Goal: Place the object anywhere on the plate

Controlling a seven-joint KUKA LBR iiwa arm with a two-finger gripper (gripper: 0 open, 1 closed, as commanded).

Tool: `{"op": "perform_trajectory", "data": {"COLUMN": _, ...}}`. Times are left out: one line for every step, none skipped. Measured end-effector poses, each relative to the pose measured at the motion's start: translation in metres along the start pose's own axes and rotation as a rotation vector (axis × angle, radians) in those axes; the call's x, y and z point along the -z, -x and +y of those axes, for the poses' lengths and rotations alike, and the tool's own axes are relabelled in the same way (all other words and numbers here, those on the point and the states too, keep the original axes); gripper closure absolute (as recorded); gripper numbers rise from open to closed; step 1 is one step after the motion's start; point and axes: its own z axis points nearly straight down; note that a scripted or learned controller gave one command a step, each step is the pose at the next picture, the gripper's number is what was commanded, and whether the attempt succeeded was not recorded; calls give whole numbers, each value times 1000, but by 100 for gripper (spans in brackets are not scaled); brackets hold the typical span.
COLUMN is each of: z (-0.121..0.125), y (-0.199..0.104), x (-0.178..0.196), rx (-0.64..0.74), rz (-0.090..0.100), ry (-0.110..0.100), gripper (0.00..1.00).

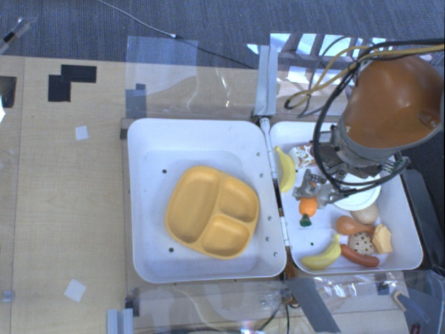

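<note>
A yellow plate [212,211] with three compartments lies in the left bin [149,158], holding nothing. My gripper [313,190] hangs low over the left part of the right bin [410,249], under the arm's big orange band [393,103]. Directly below it sits a small orange carrot-like toy [308,207] with a green tip. The toy touches or nearly touches the gripper's lower end; whether it is gripped is not visible.
The right bin also holds a banana [285,169] against its left wall, a second banana [321,256] at the front, a sausage [360,257], a cookie [360,242], a cheese wedge [382,239], a drumstick [353,224] and a white disc [360,199]. Cables loop above the arm.
</note>
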Motion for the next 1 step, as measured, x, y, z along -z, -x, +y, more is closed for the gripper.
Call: {"op": "perform_trajectory", "data": {"z": 52, "y": 66, "x": -34, "rx": 68, "rz": -1, "ry": 3, "gripper": 100}}
